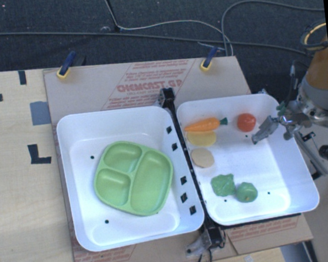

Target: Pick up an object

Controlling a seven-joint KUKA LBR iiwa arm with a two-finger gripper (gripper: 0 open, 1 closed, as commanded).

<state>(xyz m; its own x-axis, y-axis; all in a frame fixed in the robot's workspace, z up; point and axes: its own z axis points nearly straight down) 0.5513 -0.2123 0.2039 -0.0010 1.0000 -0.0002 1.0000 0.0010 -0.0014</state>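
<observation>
We see a cardboard sheet (pixel 146 79) under both bins, printed in red; we can read "CHEMCAST GP" above the left bin, the smaller lines beside it too blurred to make out. Two yellow-and-blue clamps (pixel 66 65) pin its far edge. The left bin (pixel 73 168) holds a green divided plate (pixel 134 177), tilted, with bare white floor all round it, widest along the near wall. The right bin (pixel 296 194) touches the left bin along a black seam. Its near right corner and the floor towards the right wall lie open. The arm (pixel 318 79) stands past the right bin's right wall; its gripper (pixel 273 124) hangs over that wall's far end, one finger (pixel 261 131) reaching in over the floor, and we cannot tell whether the fingers are spread or pressed together. In the right bin, nearest the seam, lie an orange carrot (pixel 202 126), a yellow piece (pixel 203 138) touching it, and a beige disc (pixel 203 158). Two green vegetables (pixel 223 184) (pixel 246 192) sit near the front wall. A red tomato (pixel 246 122) lies just beside the gripper
</observation>
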